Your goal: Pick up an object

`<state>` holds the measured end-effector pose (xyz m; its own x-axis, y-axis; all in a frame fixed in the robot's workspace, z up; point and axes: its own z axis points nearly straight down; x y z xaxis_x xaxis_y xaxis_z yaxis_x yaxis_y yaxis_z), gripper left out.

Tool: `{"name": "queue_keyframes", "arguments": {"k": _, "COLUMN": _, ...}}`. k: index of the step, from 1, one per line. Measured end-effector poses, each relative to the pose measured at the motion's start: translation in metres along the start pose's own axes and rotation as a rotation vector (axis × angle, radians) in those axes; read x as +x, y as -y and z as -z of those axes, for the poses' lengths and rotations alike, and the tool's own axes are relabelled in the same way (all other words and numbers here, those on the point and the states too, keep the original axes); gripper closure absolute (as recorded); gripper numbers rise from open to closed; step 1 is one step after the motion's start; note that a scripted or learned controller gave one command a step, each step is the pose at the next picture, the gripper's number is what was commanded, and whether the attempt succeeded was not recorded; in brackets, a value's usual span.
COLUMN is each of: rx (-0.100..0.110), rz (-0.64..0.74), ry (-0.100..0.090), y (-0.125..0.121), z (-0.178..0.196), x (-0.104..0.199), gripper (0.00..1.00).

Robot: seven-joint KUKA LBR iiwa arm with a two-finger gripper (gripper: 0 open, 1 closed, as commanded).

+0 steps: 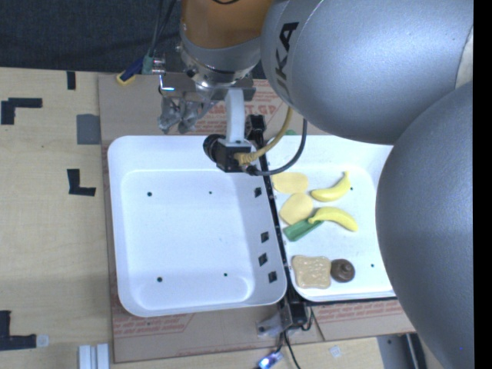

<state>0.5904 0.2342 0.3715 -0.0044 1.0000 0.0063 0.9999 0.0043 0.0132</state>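
- Nearest in the shallow white right bin (361, 244): a beige square toast-like slab (310, 271) lying flat, with a small brown round disc-like piece (342, 270) just beside it; whether they touch cannot be told.
- Behind those, a green stick-shaped piece (304, 227) lies partly under a yellow plastic banana (338, 219).
- Further back are a pale yellow rounded lump (296, 206), a second yellow banana (333, 190) and a second pale yellow lump (290, 182), all bunched near the divider side.
- The shallow white left bin (192, 229) shows a bare floor with a few dark dots.
- The metal tool (178, 120) sits at the far side, beyond the left bin's far rim and well apart from every object. How wide it stands cannot be told, and nothing is seen held in it.
- Step in hand, as a judgement: the approach is not yet started, and no target has been reached.
- To do it well, the arm should cross to the right bin and pick something with space around it. The toast slab or the upper banana looks easiest. The green stick and lower banana overlap, so there is a risk of a double grab or a slip.
- The tool should come straight down, across a banana's narrow width rather than along its length, and stay off the bin wall.
- Surface: a tan worktop (46, 229) with black angular marks, and a brown cardboard sheet (123, 106) under the bins.
- Farthest: a dark backdrop (77, 21) behind the worktop.
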Motion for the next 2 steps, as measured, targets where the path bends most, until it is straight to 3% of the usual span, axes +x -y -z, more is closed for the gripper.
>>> {"name": "queue_keyframes", "arguments": {"k": 1, "rx": -0.002, "rz": -0.003, "ry": 0.002, "y": -0.020, "z": 0.141, "x": -0.022, "gripper": 1.00}}
{"name": "queue_keyframes", "arguments": {"k": 2, "rx": 0.014, "rz": 0.000, "ry": 0.005, "y": 0.055, "z": 0.166, "x": -0.032, "gripper": 1.00}}
